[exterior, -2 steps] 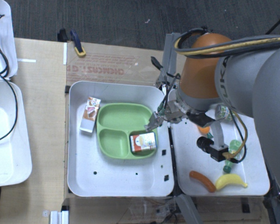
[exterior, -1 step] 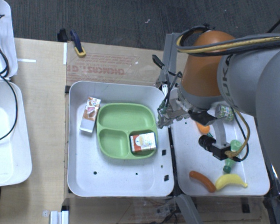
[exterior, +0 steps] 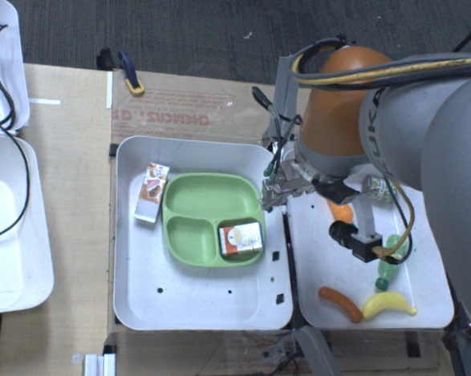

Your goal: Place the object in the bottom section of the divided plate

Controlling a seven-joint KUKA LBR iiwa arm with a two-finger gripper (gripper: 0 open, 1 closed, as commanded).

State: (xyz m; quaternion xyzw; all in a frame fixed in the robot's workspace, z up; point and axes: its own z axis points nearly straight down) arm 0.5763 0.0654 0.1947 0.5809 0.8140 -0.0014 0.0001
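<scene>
A green divided plate (exterior: 211, 197) lies in the left bin (exterior: 195, 301), with one wide section at the top and two smaller ones below. A small white and orange carton (exterior: 241, 239) rests in the lower right section. My gripper (exterior: 271, 186) hangs just past the plate's right rim, by the wall between the two bins and above and to the right of the carton. Nothing shows in its grasp. The orange wrist band (exterior: 348, 78) and the grey arm cover much of the right bin.
A second small carton (exterior: 151, 191) lies left of the plate in the same bin. In the right bin (exterior: 431, 261) lie a sausage (exterior: 341, 303), a banana (exterior: 388, 305), a green bottle (exterior: 388, 266) and an orange item (exterior: 340, 211).
</scene>
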